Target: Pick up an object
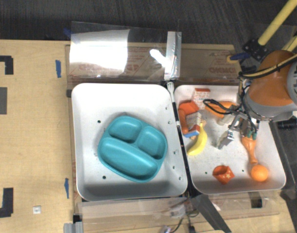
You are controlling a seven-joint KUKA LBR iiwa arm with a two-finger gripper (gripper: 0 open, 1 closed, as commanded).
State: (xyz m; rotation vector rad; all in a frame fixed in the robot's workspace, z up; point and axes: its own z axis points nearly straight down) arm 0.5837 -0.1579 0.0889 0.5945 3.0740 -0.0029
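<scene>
My gripper [235, 133] hangs low over the middle of the right bin [277, 176]; it is open, with nothing between its fingers. Just right of it lies a long orange carrot-shaped toy [250, 148], ending near an orange ball [259, 173]. A yellow banana [199, 142] lies to the gripper's left, beside an orange box [188, 112] and a small blue piece [189, 135]. A small red cup [223, 174] sits near the bin's front. A white and red packet [202, 94] lies at the back.
The left bin [85, 106] holds a teal divided plate [132, 147]. A clear plastic sheet [121, 55] stands behind the bins. Black cables [217, 106] loop from the wrist over the right bin's back. The arm's orange band [270, 84] is at the right.
</scene>
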